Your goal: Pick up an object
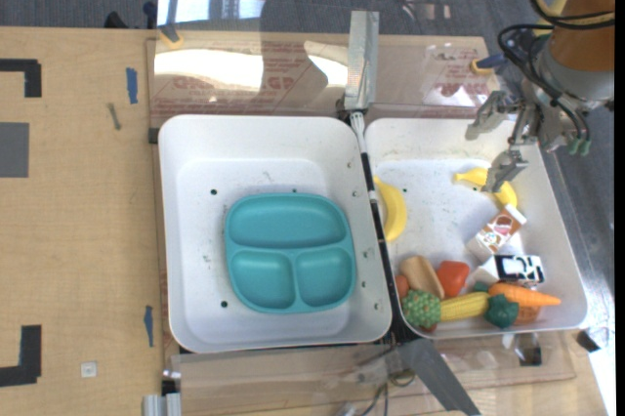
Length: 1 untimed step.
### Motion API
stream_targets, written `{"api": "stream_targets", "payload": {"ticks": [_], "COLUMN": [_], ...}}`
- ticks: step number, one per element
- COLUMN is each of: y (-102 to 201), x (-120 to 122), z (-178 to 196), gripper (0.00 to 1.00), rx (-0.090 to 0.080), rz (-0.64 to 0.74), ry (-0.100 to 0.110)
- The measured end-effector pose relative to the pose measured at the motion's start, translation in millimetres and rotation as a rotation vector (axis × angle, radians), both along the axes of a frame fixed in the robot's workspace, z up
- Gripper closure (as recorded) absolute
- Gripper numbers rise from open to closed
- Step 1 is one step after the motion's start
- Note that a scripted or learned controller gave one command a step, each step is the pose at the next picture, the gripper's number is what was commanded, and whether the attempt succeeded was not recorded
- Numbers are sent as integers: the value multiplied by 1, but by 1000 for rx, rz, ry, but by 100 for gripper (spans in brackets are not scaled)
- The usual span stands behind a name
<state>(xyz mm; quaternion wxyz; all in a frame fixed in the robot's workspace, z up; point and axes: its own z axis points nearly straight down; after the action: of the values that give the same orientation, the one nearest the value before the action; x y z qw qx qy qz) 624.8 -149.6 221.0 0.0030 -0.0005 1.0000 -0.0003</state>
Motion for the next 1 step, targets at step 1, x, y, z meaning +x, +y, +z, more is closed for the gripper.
{"api": "stream_targets", "payload": {"ticks": [1], "y": [-29], "x": [-17], "z": [-114], "gripper": [0], "rx": [-1], "rz": [44], "ry": [-12]}}
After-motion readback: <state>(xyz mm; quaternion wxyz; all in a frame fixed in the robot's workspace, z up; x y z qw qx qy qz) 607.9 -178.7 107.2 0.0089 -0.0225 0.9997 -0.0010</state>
